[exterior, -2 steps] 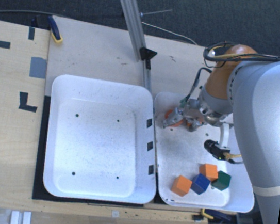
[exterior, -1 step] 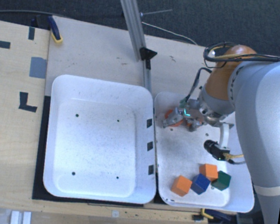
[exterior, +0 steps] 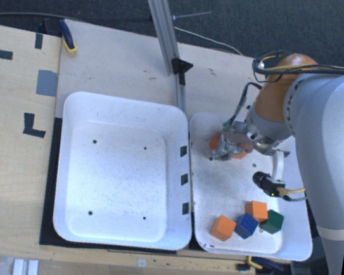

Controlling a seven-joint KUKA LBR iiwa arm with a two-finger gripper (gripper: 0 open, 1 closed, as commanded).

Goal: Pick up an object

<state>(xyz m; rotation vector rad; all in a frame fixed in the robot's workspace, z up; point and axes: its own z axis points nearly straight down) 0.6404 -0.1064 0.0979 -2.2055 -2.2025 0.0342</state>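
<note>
Gripper (exterior: 224, 149): seen low over the far end of the right bin (exterior: 212, 191), close to that bin's left wall; how far its fingers are parted cannot be told, since the wrist hides them.
Orange object (exterior: 239, 152): an orange patch is seen right at the gripper's tip, near the bin's far left corner; whether it is clamped or only touched cannot be told.
Cluster: an orange cube (exterior: 223, 227), a blue cube (exterior: 246, 225), a second orange cube (exterior: 256, 210) and a green cube (exterior: 271, 221) are gathered at the bin's near end, well apart from the gripper.
Risk of slip: if the orange object is caught only by an edge, it is likely to be dropped back into the bin when lifted.
Risk of wall contact: the bin's left wall is so near that a finger may be blocked by it, or the object pushed against it rather than enclosed.
Risk of empty lift: a closure on nothing is judged possible, because the grasp is not visible.
</note>
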